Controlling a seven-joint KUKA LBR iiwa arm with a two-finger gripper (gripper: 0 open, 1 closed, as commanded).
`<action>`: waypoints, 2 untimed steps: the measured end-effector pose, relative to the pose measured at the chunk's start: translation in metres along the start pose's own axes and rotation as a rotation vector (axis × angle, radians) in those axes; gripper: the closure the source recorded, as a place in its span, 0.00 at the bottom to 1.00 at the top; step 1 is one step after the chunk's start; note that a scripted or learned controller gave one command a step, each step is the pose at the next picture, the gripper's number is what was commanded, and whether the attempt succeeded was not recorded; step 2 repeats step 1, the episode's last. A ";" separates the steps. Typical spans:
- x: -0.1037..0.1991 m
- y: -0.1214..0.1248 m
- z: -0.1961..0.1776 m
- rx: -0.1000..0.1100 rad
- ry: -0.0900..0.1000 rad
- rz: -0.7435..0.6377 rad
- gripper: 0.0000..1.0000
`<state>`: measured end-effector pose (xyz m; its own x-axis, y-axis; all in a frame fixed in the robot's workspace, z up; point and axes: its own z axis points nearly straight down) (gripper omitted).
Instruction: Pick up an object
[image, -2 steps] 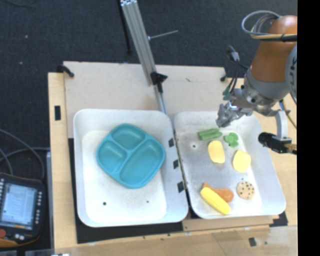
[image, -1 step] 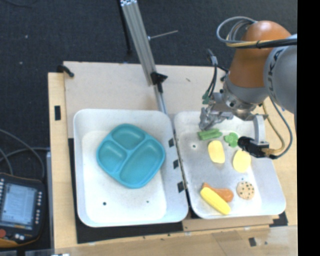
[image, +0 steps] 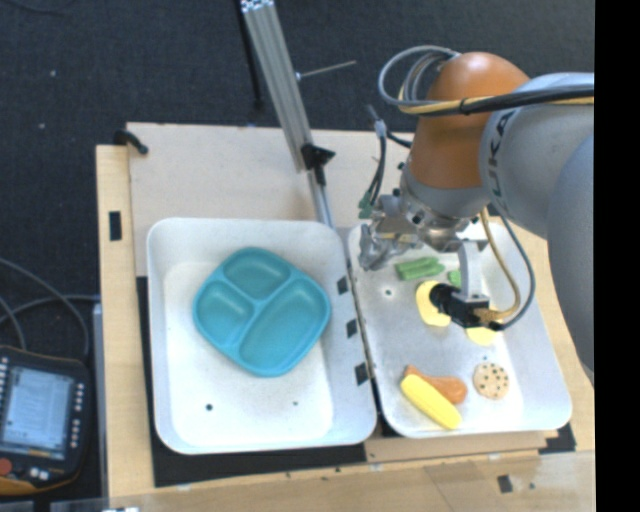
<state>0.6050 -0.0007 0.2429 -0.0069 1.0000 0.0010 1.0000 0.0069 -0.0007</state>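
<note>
**A:** How far along is the pick?

**B:** Not done, as far as I can judge. The gripper (image: 372, 250) hangs low at about ten o'clock in the right bin (image: 530, 405), close to the bin's left wall. Nothing shows between its tips, and whether it is open or closed I cannot tell; the wrist hides too much.

**A:** So what could it take?

**B:** The green piece (image: 418, 267) lies just beside it, toward three o'clock. A yellow piece (image: 432, 303) sits near the bin's middle, partly under a black part of the tool. At six o'clock a yellow corn-like piece (image: 432, 402) touches an orange one (image: 448, 386), with a cookie (image: 490, 380) nearby at five o'clock.

**A:** Room to move?

**B:** Tight on the left: the wall where the two bins meet is right there, and a metal post (image: 285, 95) slants in from twelve o'clock. The floor between the upper things and the lower cluster looks free. The left bin (image: 200, 425) holds a blue plate (image: 262, 310) at its centre.
</note>
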 end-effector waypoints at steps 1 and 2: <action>0.056 0.000 -0.009 -0.002 0.001 -0.001 1.00; 0.056 0.000 -0.009 -0.002 0.001 -0.001 1.00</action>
